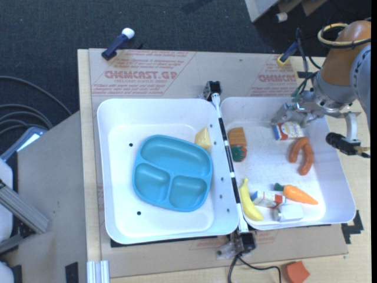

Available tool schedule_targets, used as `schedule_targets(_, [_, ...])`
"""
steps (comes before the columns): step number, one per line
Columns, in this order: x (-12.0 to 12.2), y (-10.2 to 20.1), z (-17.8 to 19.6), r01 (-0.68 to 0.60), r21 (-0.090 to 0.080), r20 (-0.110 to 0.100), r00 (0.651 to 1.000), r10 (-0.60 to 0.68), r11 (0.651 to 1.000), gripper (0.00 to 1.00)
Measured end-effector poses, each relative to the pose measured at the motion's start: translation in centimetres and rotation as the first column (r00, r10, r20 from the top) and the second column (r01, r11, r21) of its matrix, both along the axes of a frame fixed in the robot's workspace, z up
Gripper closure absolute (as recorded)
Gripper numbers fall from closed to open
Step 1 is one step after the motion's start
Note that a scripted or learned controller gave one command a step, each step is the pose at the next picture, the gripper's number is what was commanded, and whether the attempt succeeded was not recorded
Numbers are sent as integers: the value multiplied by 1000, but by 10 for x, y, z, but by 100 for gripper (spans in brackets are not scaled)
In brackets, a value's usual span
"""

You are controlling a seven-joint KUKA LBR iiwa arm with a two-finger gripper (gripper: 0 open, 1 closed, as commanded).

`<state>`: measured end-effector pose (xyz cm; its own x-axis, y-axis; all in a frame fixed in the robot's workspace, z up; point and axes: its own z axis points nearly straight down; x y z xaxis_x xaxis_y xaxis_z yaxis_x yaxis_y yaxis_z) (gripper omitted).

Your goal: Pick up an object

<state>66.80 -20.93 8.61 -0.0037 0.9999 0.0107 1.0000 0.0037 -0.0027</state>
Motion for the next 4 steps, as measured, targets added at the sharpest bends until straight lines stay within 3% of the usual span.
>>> schedule_targets(2, [1, -3, 0, -2, 6, -3, 1000, 2, 1000, 0])
schedule_targets(3, [1, -4, 11, -3, 2, 1, 1000, 3, 1000, 100])
schedule_targets(4, [1, -3, 11, -3, 4, 0, 1000, 3, 1000, 0])
